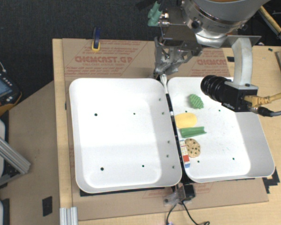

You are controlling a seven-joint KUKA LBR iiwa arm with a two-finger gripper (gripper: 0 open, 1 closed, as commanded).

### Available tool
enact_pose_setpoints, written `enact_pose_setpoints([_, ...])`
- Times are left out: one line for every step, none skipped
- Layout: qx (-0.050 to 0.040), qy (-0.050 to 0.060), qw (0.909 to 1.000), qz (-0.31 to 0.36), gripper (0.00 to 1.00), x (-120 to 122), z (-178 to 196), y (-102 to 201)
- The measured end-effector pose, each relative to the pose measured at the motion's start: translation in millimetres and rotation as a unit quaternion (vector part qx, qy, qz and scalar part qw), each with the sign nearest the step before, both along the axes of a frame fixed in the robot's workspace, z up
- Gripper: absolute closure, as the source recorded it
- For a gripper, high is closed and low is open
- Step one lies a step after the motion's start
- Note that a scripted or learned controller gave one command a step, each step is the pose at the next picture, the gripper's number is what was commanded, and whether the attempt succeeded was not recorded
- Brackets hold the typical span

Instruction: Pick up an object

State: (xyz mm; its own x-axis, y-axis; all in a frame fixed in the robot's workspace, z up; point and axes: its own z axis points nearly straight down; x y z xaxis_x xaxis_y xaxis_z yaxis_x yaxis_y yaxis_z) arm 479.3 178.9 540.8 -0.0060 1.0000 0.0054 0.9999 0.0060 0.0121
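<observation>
The grey arm's two-finger gripper [165, 71] hung at top centre above the bins' seam, grip state impossible to tell, so it looked pre-grasp, needing a drop toward the yellow rounded block [186, 120] in the right white bin [253, 144].

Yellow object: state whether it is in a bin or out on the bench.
In. The yellow object lies inside the right bin, near its left wall, just above a green block.
</observation>
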Motion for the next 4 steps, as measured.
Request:
enact_pose_setpoints([-0.0022,0.004,1.0000,-0.002,1.00,0,5,-2])
enact_pose_setpoints([-0.0018,0.003,1.0000,-0.001,1.00,1,15,-1])
enact_pose_setpoints([-0.0013,0.001,1.0000,-0.001,1.00,1,26,-1])
enact_pose_setpoints([-0.0037,0.009,1.0000,-0.002,1.00,42,-36,48])
